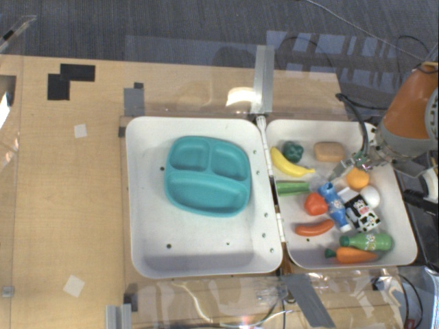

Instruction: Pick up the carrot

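While the grey arm with its orange band (411, 108) reaches in from the right, I see its two-finger gripper (357, 162) above the right white bin (405, 249), near an orange ball (357, 178); finger spread I cannot tell. The orange plastic carrot with green top (351, 255) lies at that bin's near edge (beside a green bottle (367, 241)), well apart from the gripper. The left white bin (144, 184) holds a teal divided plate (206, 175).
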Controlling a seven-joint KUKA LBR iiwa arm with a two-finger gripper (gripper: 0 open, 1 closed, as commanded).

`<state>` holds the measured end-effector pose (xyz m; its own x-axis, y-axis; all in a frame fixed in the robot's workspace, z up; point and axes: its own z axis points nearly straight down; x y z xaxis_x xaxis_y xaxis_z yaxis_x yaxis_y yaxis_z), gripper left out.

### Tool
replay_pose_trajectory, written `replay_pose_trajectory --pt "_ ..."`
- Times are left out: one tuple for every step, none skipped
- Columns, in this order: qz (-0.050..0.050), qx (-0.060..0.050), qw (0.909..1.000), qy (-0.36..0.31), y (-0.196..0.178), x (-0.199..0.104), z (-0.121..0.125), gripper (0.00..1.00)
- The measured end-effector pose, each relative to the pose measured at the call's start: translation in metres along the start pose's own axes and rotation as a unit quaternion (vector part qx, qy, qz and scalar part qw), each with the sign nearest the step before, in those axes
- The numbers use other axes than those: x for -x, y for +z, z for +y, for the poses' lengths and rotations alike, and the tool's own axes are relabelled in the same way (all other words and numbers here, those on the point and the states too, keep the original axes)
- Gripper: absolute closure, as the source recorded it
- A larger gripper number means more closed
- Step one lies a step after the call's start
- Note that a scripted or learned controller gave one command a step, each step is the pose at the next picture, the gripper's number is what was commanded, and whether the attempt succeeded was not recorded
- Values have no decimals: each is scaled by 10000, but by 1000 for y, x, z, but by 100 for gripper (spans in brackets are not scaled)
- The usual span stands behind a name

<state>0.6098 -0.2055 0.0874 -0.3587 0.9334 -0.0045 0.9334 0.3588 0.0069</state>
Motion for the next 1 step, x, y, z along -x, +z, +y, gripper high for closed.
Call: replay_pose_trajectory --pt "-28 48 10000 -11 -14 1 4 100"
